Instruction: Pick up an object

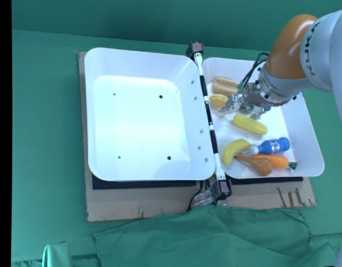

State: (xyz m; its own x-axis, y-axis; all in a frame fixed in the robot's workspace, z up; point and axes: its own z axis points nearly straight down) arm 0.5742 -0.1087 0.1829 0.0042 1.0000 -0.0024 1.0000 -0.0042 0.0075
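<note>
Where the grey arm (326, 43) reaches in from the right, over the right bin (310, 132): tool (244, 105) low above the upper left part of that bin, among the toy foods. Whether open or closed, cannot tell; nothing seen between its parts. Just left of the tool, touching or nearly so: a small yellow-orange piece (218, 100). Just above that, near the bin's far wall: a tan bread roll (225, 85). Just below the tool: a yellow corn cob (249, 124), lying at a slant, apart from the roll. Nearer the front of the same bin, clustered together: a yellow banana (234, 149), a blue bottle (272, 146) with a white cap, an orange carrot (273, 161) with a dark green tip, and a brown drumstick-shaped piece (255, 164) touching the carrot and lying just beside the banana. Left bin (104, 71): white, with a few small dark dots on its floor. Between the two bins: a black-and-white striped bar (208, 115). Beneath both bins: a brown cardboard sheet (159, 204) on the green counter (43, 121). At the front edge: rumpled green cloth (215, 238).
</note>
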